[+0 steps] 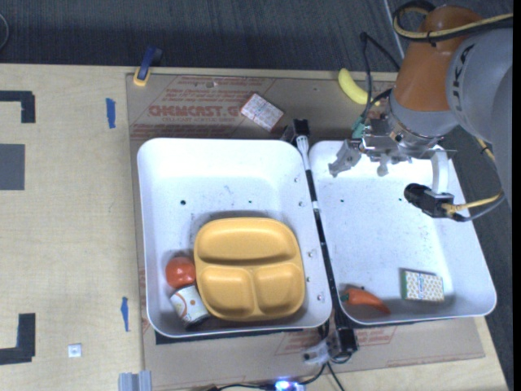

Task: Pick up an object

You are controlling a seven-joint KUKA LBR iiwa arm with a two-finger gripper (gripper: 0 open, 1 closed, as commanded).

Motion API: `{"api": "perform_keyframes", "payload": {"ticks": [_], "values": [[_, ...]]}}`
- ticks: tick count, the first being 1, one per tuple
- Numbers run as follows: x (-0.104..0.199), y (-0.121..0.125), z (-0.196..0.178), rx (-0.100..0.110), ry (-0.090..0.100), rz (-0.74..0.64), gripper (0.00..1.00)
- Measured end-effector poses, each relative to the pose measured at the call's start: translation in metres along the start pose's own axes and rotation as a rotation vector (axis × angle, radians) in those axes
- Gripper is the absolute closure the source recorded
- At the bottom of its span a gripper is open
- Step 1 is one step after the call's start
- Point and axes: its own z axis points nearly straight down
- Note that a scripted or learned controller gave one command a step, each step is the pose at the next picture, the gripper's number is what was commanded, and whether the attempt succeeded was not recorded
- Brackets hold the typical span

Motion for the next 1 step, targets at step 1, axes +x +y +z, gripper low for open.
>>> {"api": "perform_keyframes", "payload": {"ticks": [1], "values": [[-0.0448,-0.0105,0.0992,-0.001,0.0,0.001,0.0]]}}
